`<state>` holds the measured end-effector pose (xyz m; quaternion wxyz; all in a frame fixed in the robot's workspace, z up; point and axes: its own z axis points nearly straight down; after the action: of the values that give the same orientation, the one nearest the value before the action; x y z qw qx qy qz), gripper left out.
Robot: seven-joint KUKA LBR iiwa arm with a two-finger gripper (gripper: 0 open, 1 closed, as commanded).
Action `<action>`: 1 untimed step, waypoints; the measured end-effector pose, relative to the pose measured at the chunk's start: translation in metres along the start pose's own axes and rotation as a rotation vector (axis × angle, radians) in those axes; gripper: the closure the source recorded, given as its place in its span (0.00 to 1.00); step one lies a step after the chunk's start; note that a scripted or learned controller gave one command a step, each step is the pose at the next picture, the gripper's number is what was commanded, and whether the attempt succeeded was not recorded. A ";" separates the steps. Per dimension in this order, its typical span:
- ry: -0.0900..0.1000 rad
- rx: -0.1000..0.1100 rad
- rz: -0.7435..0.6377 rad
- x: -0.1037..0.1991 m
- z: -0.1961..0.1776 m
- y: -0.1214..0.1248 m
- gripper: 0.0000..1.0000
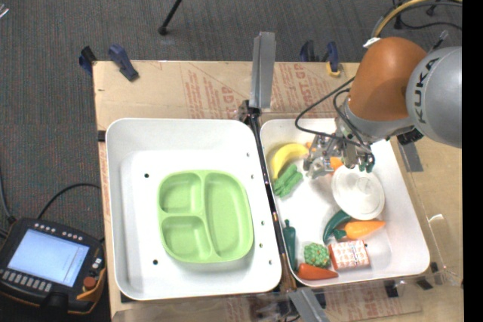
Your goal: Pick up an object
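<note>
The right bin (404,219) holds toy food: a yellow banana (287,155), a light green vegetable (287,179), a white bowl (358,193), an orange carrot (364,228), a dark green pepper (336,223), a broccoli piece (316,255), a red-and-white carton (350,255), a red chili (317,272) and a dark green cucumber (290,239). My gripper (337,157) hangs over the bin's back, just above the bowl and right of the banana. Nothing is visibly between its fingers.
The left bin (128,154) carries a light green divided plate (205,216). A grey upright post (263,75) stands behind the seam between the bins. A teach pendant (49,260) lies off the bench at lower left. Blue clamps (121,60) grip the bench's back edge.
</note>
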<state>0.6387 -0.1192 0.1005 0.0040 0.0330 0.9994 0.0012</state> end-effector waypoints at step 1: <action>0.010 0.002 0.102 0.077 0.013 -0.012 1.00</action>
<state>0.5616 -0.1261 0.0865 -0.0012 0.0840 0.9965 0.0008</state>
